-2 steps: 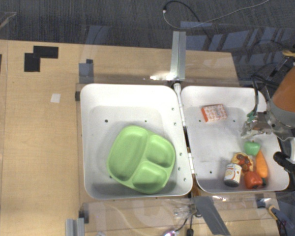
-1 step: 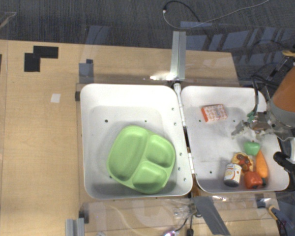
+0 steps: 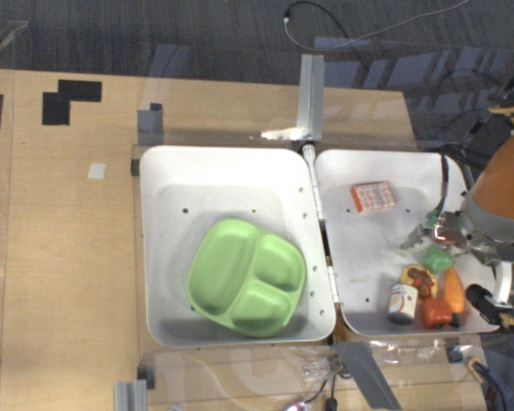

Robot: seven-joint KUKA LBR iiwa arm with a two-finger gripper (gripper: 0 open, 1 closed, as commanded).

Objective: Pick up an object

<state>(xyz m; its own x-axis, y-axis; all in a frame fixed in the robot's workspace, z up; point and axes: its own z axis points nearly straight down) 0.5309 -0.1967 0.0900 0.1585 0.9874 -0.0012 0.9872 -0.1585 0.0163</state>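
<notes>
Two shallow white bins sit side by side on the wooden bench, and the metal divider (image 3: 319, 221) between them serves as the landmark here. To the left of the divider, the left bin (image 3: 167, 187) holds a light green sectioned tray (image 3: 247, 276), lying slightly tilted near the bin's front half and close to the divider. To the right of the divider, the right bin (image 3: 360, 255) holds a small red-and-white printed packet (image 3: 373, 197), lying flat toward the back, apart from the other items. Farther right and nearer the front, a cluster lies together: a small jar with a yellow label (image 3: 402, 303) standing upright, a red item (image 3: 436, 313) beside it, an orange carrot-shaped piece (image 3: 454, 288) and a green round object (image 3: 437, 259). The gripper (image 3: 435, 234) hangs at the far right of that bin, just above the green object; whether its fingers are spread or pressed together cannot be told. The grey arm with its orange band (image 3: 505, 178) enters beyond it.
</notes>
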